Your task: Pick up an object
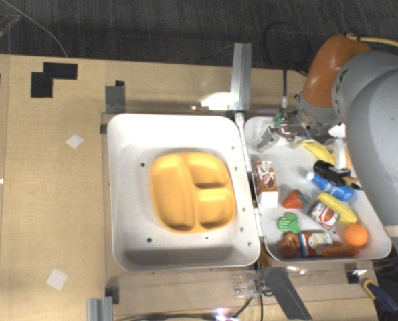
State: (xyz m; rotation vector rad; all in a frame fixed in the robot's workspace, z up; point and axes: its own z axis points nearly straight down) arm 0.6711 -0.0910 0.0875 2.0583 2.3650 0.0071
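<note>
My gripper hangs over the far left corner of the right bin, below the orange band of the arm. Nothing shows in its grasp. The bin holds several small objects. A yellow banana lies just right of the gripper, and a brown and white box lies just in front of it. Further forward are a blue bottle, a yellow corn cob, a red fruit, a green toy, an orange and a dark sauce bottle.
The left bin holds a yellow divided tray in its middle. A metal post stands at the back between the two bins. The grey arm body covers the right bin's right side.
</note>
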